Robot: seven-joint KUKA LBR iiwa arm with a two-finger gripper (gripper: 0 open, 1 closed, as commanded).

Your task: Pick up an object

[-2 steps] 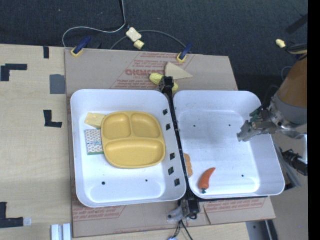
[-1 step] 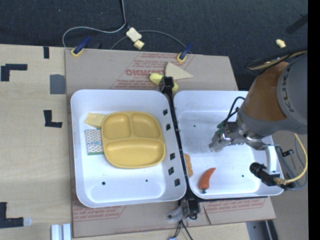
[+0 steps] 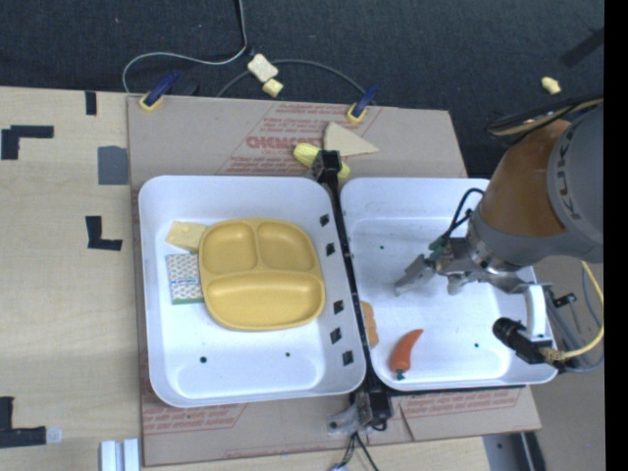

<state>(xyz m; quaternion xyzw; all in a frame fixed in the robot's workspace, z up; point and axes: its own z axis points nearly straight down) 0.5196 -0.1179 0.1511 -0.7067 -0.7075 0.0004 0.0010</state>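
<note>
A small red-orange pepper-shaped object (image 3: 405, 349) with a green stem lies near the front of the right bin (image 3: 471, 196). A pale orange piece (image 3: 368, 323) rests against that bin's left wall. My gripper (image 3: 428, 283) hovers over the middle of the right bin, behind and slightly right of the pepper. Its fingers (image 3: 404, 282) are spread open with nothing between them. In the left bin (image 3: 245, 381) sit a yellow divided plate (image 3: 261, 273), a pale yellow wedge (image 3: 184, 234) and a small patterned card (image 3: 183, 278).
Black clips (image 3: 339, 307) run along the wall shared by the two bins. Behind the bins on the cardboard lie a yellow clamp (image 3: 319, 155) and a tan wedge (image 3: 348, 141). A black cable end (image 3: 520, 340) from the arm hangs over the right bin's right side.
</note>
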